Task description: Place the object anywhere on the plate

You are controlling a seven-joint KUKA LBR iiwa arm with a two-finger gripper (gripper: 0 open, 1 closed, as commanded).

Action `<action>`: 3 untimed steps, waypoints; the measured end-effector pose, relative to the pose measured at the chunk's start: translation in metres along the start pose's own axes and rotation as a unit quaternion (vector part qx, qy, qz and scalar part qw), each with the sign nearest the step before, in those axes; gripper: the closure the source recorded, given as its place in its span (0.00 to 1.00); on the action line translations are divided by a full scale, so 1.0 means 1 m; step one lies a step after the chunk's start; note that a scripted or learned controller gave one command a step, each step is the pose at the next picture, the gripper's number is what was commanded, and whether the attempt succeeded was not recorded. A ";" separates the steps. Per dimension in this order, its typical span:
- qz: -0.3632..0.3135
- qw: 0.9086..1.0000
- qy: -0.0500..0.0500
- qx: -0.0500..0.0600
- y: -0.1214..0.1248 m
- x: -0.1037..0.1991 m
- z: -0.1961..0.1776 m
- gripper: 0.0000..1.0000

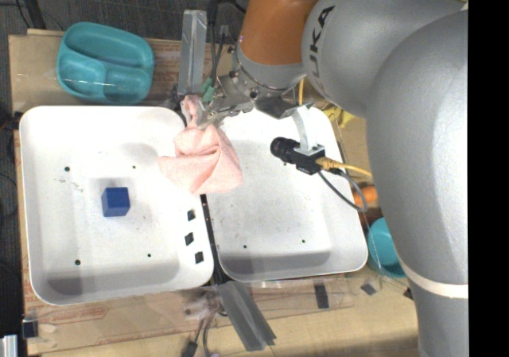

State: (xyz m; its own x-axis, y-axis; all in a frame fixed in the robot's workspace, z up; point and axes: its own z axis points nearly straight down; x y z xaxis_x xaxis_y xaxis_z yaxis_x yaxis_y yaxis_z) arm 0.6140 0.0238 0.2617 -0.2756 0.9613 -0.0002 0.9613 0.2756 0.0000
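Note:
A pink cloth (203,158) hangs bunched over the seam between the two bins, its top corner pinched in my gripper (196,110). The gripper is shut on that corner, near the back edge of the bins, and the cloth dangles below it. The teal divided plate (105,61) lies on the bench behind the left bin, up and to the left of the gripper. A small blue cube (116,201) sits on the floor of the left bin (48,268).
The right bin (278,260) lies under the arm, and a black cable fitting (296,153) hangs over it. An orange object (367,196) and a teal object (385,249) sit off the right bin's right edge. A grey upright bracket (192,49) stands just behind the gripper.

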 end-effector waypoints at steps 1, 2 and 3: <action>0.010 1.000 0.000 0.002 0.060 0.106 -0.009 1.00; 0.045 0.999 0.000 0.003 0.060 0.159 0.025 1.00; 0.013 1.000 -0.001 0.002 0.037 0.089 0.131 1.00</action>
State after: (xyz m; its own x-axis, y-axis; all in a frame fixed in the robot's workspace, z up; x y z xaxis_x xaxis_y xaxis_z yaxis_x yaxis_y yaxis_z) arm 0.6249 0.1197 0.1311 -0.2501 0.9682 -0.0012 0.9682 0.2500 -0.0048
